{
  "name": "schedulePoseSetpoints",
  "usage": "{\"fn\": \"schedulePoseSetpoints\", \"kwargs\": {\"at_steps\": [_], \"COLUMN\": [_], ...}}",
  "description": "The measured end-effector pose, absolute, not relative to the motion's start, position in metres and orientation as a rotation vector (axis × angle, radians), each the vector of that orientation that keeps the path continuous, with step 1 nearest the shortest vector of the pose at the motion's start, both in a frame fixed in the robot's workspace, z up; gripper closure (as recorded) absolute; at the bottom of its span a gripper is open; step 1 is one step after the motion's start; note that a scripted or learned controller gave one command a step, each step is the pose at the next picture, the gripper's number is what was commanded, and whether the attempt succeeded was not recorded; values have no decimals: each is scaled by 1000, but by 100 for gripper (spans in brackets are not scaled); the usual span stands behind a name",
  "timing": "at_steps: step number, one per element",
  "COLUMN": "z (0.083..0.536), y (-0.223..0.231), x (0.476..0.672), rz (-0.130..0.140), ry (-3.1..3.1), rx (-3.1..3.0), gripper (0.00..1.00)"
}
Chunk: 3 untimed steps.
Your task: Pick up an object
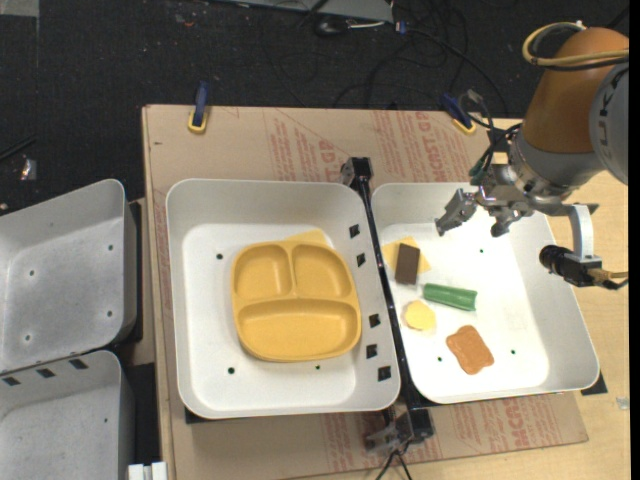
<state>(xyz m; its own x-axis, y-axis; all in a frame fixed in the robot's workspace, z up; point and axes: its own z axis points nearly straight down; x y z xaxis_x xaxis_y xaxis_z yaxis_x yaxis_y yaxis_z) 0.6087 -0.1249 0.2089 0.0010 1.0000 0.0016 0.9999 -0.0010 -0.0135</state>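
so the bench has 2 shallow white bins side by side on a sheet of cardboard [300, 138]. the left bin [190, 298] holds a yellow divided tray [296, 303] with 3 compartments, sitting roughly in the middle, and a pale yellow flat piece [315, 238] pokes out from under its far edge.

the right bin [540, 348] has the small stuff. a dark brown block [407, 263] lies on top of a yellow wedge [417, 257] near the bin's far left corner. just near of that and a bit to the right is a green cylinder [449, 295] lying flat, pointing left-right. to the left of it and nearer sits a yellow rounded piece [419, 316], close to the divider. nearest of all is an orange-brown flat piece [469, 349], looks like toast or a cookie, tilted a bit.

the arm [575, 98] comes in from the right and the gripper [478, 214] hovers above the far part of the right bin. its 2 fingers are spread apart with nothing between them. the closest item to it is the brown block, down and to the left, clearly apart from the fingers.

2 clamps, 1 with a blue and yellow handle [199, 108], sit on the far edge of the cardboard.
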Motion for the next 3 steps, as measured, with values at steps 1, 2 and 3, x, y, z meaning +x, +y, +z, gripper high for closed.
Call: {"fn": "schedulePoseSetpoints", "kwargs": {"at_steps": [1,2,3], "z": [217,172,127], "y": [-125,-127,-125], "x": [612,607,599], "rz": [0,5,4], "ry": [-2223,-2218,-2217], "rx": [-2220,-2221,-2221], "gripper": [0,0,0]}}
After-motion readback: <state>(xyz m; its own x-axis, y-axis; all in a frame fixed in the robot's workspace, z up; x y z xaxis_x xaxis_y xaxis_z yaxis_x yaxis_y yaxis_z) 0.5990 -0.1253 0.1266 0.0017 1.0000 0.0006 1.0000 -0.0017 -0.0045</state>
